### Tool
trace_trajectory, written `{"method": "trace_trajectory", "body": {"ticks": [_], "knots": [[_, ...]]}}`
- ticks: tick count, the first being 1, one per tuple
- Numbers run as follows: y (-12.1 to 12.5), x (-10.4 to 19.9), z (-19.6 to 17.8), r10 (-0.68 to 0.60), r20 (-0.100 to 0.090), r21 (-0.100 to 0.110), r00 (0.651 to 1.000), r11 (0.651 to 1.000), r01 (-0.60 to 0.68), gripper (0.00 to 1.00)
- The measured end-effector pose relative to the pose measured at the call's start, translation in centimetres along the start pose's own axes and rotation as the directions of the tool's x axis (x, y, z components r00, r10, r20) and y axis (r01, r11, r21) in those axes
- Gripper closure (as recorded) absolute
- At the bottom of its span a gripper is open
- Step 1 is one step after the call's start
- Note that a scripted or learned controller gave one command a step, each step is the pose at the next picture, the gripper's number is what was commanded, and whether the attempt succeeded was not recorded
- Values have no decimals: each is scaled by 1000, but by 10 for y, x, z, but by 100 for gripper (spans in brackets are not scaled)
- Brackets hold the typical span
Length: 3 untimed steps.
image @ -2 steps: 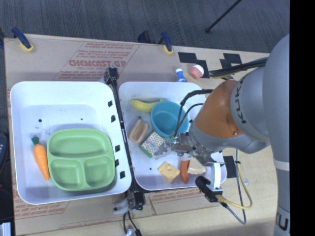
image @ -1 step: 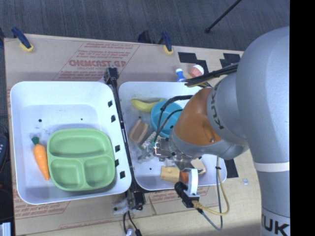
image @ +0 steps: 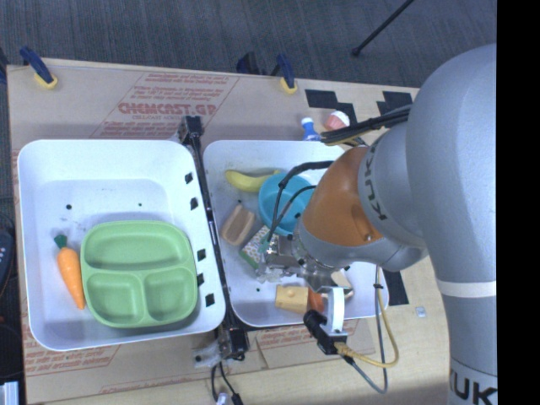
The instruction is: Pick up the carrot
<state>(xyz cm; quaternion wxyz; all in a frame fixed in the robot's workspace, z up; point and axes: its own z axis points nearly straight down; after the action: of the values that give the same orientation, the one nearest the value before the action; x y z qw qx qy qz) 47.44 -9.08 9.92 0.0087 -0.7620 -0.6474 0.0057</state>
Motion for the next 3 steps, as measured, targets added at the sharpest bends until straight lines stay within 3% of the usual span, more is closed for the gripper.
{"method": "trace_trajectory", "body": {"ticks": [1, 2, 3], "knots": [[12, -60, 8, -164, 5, -13, 986, 986, 164, 100], [67, -85, -193, -376, 18, -23, 926, 926, 377, 100], [12, -74, -110, -451, 6, -6, 892, 892, 452, 100]]}}
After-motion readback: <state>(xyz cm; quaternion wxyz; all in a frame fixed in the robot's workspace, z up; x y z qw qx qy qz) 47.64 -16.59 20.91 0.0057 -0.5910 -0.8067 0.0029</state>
